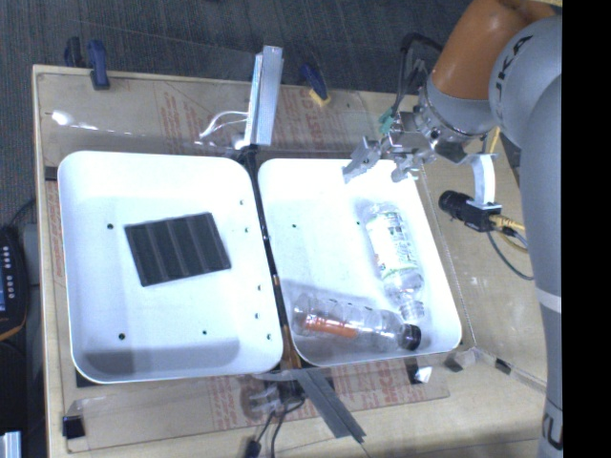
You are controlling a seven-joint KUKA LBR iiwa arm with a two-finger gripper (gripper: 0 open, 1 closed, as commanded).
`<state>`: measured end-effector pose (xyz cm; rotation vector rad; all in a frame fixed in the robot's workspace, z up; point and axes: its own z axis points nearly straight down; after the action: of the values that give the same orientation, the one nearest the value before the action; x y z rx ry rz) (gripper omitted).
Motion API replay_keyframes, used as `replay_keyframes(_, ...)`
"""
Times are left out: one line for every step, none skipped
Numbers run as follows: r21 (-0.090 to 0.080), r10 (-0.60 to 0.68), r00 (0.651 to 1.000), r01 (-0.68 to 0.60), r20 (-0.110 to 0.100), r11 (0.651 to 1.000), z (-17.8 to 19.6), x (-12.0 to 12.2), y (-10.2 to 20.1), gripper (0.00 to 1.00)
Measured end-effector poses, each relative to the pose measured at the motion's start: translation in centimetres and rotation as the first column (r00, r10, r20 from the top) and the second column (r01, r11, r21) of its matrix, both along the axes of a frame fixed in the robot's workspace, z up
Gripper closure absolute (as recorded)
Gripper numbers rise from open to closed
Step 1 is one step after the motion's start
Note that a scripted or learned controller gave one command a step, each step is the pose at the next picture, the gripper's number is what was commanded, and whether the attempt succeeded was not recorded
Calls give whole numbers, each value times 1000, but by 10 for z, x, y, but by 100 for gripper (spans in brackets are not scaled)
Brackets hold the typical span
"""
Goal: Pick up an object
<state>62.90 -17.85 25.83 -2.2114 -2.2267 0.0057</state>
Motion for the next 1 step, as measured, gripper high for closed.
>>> replay_keyframes(-1,-73,997,73,3,997,38,-12,-5,0)
